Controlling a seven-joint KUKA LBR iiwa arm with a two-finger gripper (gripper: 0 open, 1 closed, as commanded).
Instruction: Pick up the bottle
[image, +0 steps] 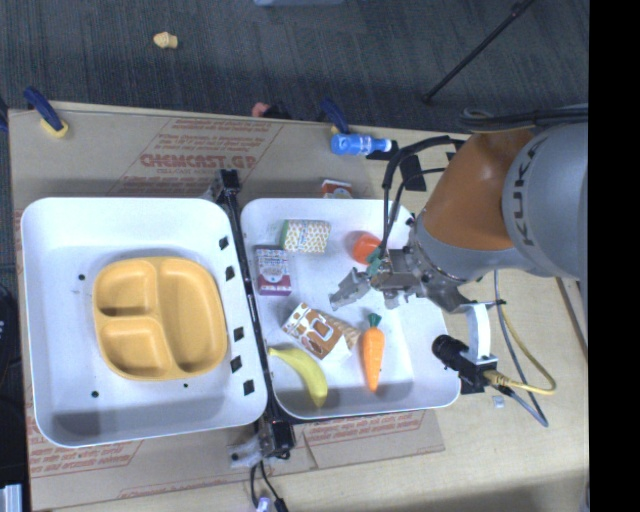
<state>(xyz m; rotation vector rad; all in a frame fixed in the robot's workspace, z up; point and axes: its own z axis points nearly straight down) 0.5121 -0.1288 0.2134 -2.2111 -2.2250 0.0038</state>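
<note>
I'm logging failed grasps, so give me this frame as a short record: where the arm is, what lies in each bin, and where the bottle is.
arm: reaches in from the right, gripper over the right bin
left bin: yellow divided plate
right bin: banana, carrot, three snack packets, an orange item partly hidden by the arm
bottle: blue, lying on the bench beyond the right bin, outside it
grasp: nothing visibly held

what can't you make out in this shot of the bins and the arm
- Orange object, camera view: its right side is hidden behind the arm, so its kind is unclear.
- Gripper: too small and cluttered to judge its state.
- Labels on the packets: too small to read.
</note>
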